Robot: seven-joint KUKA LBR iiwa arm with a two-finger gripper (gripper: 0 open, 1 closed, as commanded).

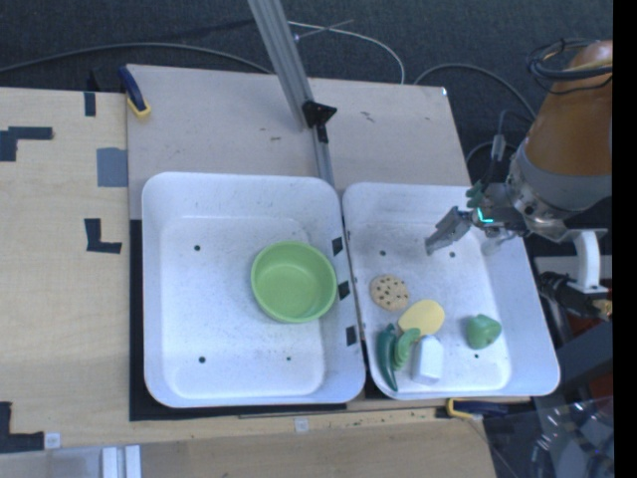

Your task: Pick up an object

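Note:
My gripper [445, 235] hangs over the upper part of the right bin [398, 207], with nothing visible between its fingers. Below it in that bin lie a brown cookie [389, 291], a yellow piece [422, 317], a green lump [483, 331], a white block [429, 358] and a green leafy item [394, 349]. The cookie sits down and to the left of the gripper, apart from it. A green bowl [293, 282] rests in the left bin [179, 267].
A slanted grey metal pole [284, 43] crosses the back of the bench and ends at the divide between the bins. A blue and yellow clamp [133, 92] lies at the bench's back left. Cables trail behind the bench.

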